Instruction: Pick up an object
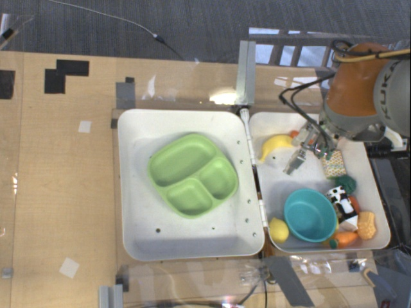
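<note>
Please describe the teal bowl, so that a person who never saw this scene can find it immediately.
Look at the right white bin, the one the arm reaches into. In its near half sits the teal bowl, round and open upward. It is the largest item there and the sole blue-green one; the small toys around it are yellow, orange or black-and-white.

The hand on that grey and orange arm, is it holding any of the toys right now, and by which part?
Nothing is held. The hand hangs open over the right bin, just right of the yellow banana, with nothing between its fingers.
</note>
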{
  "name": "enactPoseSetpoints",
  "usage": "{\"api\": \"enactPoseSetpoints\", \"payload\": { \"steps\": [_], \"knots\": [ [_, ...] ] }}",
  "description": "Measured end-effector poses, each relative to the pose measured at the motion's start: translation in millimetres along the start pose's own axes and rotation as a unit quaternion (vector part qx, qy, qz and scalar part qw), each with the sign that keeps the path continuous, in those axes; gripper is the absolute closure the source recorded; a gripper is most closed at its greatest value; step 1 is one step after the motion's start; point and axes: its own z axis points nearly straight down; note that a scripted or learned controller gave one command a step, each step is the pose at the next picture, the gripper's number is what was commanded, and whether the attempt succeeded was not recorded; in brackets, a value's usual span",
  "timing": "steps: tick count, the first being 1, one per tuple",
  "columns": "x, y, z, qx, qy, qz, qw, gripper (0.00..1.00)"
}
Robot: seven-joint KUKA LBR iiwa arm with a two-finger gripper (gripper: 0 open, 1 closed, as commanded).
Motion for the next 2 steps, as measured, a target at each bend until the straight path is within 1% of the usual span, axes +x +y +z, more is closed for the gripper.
{"api": "enactPoseSetpoints", "payload": {
  "steps": [1,2],
  "knots": [
    [-14.4,33.8,32.4,-0.003,-0.007,0.058,0.9983,0.0],
    [51.0,-14.0,30.5,-0.003,-0.008,0.08,0.9968,0.0]
  ]
}}
